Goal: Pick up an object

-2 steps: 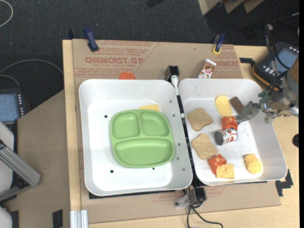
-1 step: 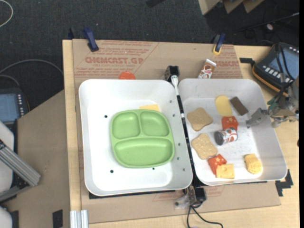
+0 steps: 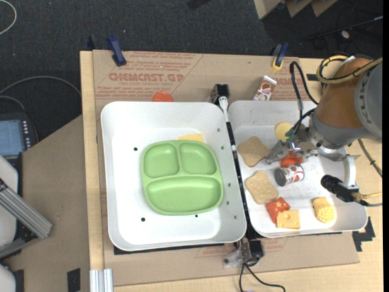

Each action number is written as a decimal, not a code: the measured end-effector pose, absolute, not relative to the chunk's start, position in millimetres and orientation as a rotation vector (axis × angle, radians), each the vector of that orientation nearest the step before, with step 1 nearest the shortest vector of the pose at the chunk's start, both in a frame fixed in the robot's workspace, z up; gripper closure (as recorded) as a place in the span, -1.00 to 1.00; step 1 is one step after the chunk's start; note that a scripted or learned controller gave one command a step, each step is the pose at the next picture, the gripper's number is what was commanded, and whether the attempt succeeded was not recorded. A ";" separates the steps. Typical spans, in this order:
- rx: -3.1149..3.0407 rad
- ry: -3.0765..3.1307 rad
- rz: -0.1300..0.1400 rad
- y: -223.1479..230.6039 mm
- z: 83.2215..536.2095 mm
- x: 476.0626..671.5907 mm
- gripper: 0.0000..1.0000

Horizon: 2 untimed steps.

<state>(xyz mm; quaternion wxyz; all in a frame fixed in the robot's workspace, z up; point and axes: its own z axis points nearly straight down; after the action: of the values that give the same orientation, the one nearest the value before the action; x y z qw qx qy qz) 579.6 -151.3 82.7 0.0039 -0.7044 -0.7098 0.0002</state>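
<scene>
Arm: it reaches in from the 3 o'clock side of the view, its grey and orange body bent over the upper right part of the right bin, with the wrist pointing down and toward 9 o'clock.
Gripper: it sits low in the right bin, near the bin's middle; how far it is open cannot be told, since the tips are lost among the toys, and nothing can be seen held.
Red toy: it lies right at the gripper tip, touching or almost touching it.
Can: a small red and white can on its side, just at 6 o'clock of the gripper.
Bread slices: one lies at 9 o'clock of the gripper, the other at 7 o'clock, both near.
Yellow ball: at 12 o'clock of the gripper, close by the arm.
Red pepper, cheese block, corn piece: along the bin's 6 o'clock edge, apart from the gripper.
Left bin: it holds a green divided plate, with a yellow slice at the plate's 12 o'clock edge.
</scene>
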 end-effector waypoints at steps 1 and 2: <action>-2.218 -2.218 0.003 -153.4 84.4 559.8 -1.00; -2.222 -2.220 0.000 -154.0 95.1 561.1 1.00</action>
<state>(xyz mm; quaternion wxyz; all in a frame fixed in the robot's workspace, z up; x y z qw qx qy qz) 561.1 -154.0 95.1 0.0001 -0.7074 -0.7068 -0.0001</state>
